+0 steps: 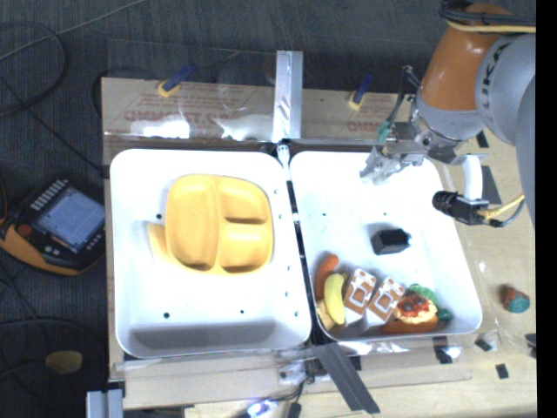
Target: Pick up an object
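Whether the jaws stood open or shut could not be told from above, and nothing showed between them. The gripper [380,169] hung over the far edge of the right bin [344,194]. A black block [390,239] lay mid-bin, apart from it. Toy food [376,299] crowded the near edge. A yellow tray [218,222] sat in the left bin [130,320].

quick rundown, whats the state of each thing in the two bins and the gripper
yellow divided tray: upright, flat in the left bin, holds nothing
black block: alone on the right bin floor, untouched
banana: lying along the right bin's front wall
two waffle pieces: side by side, next to the banana
gripper: raised over the right bin's back edge, holding nothing
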Robot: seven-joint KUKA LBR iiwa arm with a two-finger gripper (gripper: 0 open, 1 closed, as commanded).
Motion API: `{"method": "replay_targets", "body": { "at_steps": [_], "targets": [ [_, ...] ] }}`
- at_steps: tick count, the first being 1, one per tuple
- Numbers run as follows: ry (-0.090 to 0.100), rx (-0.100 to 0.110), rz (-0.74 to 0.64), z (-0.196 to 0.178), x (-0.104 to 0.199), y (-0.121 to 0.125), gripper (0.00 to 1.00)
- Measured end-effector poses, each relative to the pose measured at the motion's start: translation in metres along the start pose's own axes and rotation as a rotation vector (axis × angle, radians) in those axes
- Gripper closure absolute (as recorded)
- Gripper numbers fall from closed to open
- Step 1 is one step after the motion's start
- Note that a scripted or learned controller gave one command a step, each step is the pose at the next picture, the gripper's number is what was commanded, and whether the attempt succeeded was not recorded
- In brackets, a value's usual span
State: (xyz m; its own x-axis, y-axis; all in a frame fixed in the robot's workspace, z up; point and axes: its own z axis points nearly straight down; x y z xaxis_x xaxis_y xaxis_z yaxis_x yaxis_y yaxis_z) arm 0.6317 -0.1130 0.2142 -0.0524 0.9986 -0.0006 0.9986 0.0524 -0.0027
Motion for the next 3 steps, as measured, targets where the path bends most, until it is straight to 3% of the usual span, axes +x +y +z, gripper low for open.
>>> {"method": "replay_targets", "body": {
  "at_steps": [1,2,3],
  "targets": [
    [0.001,0.003,0.130,0.023,0.041,-0.074,1.00],
    [-0.002,-0.009,-0.158,0.124,-0.041,-0.103,1.00],
    [0.000,0.002,0.044,0.034,0.044,-0.049,1.00]
  ]
}}
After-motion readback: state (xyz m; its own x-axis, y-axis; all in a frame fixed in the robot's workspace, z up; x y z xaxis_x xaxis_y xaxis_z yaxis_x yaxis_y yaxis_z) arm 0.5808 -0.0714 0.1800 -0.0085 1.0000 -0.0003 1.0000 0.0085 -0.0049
